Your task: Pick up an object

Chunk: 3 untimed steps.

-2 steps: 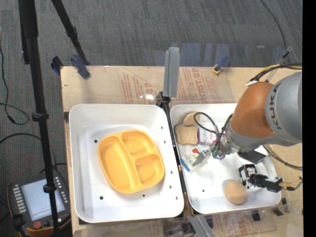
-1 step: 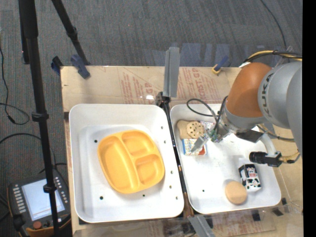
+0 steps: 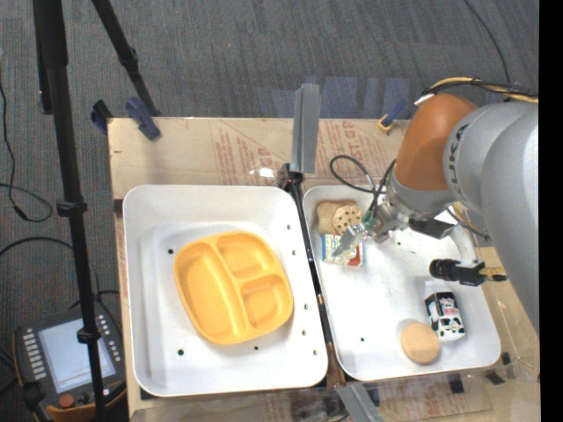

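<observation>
My gripper (image 3: 356, 235) reaches down into the upper left part of the right bin (image 3: 387, 372). It hangs right over a small white packet with red and blue print (image 3: 345, 253); whether it touches the packet I cannot tell. Just behind the gripper lies a brown, dotted cookie-like piece (image 3: 337, 215). Toward the bin's front right corner rests a tan round disc (image 3: 420, 342). A small black-and-white box (image 3: 444, 316) sits a little above the disc.
A yellow divided plate (image 3: 233, 286) lies in the left bin (image 3: 141, 359). The ridge between the bins (image 3: 312, 280) runs close to the packet's left. A grey upright post (image 3: 305, 130) stands behind the bins, and a black tripod (image 3: 62, 148) at far left.
</observation>
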Available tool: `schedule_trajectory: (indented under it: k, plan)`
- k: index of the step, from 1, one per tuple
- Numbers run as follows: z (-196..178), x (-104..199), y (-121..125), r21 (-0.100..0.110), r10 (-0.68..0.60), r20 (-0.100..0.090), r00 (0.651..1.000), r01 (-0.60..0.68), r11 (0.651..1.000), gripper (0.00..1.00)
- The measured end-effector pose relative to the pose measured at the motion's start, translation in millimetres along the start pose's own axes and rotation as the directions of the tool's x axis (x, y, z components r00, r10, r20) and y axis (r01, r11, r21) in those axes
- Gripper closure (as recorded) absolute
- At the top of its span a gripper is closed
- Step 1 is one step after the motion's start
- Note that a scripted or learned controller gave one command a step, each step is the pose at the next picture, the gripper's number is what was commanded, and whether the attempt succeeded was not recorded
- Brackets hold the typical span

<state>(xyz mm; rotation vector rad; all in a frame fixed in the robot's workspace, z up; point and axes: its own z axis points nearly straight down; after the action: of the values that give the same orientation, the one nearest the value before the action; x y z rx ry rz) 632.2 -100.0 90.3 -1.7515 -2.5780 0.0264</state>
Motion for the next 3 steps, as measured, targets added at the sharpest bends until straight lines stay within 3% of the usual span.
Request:
schedule_trajectory:
  k: [1, 2, 3]
  plan:
    - [-2.2, 5.2, -34.3, -0.036, -0.063, 0.016, 0.998, 0.063, 0.997, 0.00]
    - [-12.7, 5.5, -33.3, -0.037, -0.063, 0.014, 0.998, 0.063, 0.997, 1.00]
    - [-12.6, 5.5, -33.4, -0.037, -0.063, 0.014, 0.998, 0.063, 0.997, 0.00]
